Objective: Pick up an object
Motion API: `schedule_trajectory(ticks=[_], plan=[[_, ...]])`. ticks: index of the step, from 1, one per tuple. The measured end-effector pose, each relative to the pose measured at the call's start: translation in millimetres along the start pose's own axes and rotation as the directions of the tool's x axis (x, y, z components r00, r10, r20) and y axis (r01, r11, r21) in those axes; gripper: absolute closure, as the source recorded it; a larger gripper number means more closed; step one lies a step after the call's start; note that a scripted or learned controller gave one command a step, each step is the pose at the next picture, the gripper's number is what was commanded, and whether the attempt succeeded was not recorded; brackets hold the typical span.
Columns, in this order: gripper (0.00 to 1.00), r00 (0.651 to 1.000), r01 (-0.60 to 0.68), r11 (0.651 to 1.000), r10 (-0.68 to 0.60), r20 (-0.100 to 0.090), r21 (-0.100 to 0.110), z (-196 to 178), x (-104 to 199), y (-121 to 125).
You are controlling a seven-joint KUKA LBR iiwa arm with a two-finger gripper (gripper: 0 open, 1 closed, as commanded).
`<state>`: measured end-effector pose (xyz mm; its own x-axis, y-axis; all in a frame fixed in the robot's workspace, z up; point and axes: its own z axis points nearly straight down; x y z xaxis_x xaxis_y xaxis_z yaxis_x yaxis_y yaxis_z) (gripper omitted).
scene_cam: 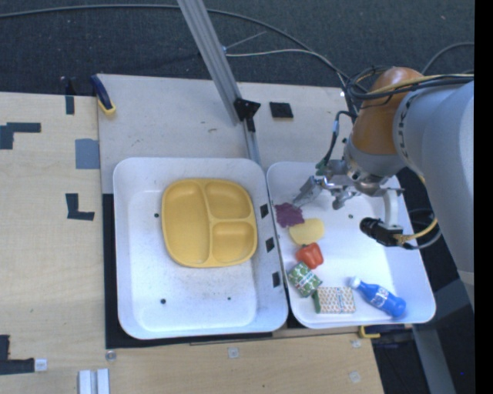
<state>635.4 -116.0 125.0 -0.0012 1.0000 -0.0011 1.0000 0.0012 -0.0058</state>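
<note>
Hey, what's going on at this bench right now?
A grey arm reaches in from the right, its pincer open over the right bin, just above a purple toy. It holds nothing. A yellow piece, a red one and a blue bottle lie nearby. The left bin holds a yellow tray.

The setting is a robotics laboratory test cell. A pale wooden desk (46,254) carries dark tape markers (77,206) and two shallow white plastic bins (139,308) side by side. A slanted aluminium mounting strut (212,54) rises at the far side, with loose black cables (293,54) trailing over dark carpet (308,23). A grey industrial arm with an orange band (385,115) reaches in from the right.
</note>
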Motion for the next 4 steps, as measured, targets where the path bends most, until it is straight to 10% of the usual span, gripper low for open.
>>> schedule_trajectory(ticks=[1, 3, 4], plan=[[1.00, 1.000, 0.001, 1.000, -0.001, 0.000, -0.004, -13, 1, 1], [1.00, 1.000, 0.001, 1.000, -0.001, -0.001, -0.007, -88, -5, 9], [1.00, 1.000, 0.003, 1.000, -0.003, -0.002, -0.002, -79, 44, -15]])
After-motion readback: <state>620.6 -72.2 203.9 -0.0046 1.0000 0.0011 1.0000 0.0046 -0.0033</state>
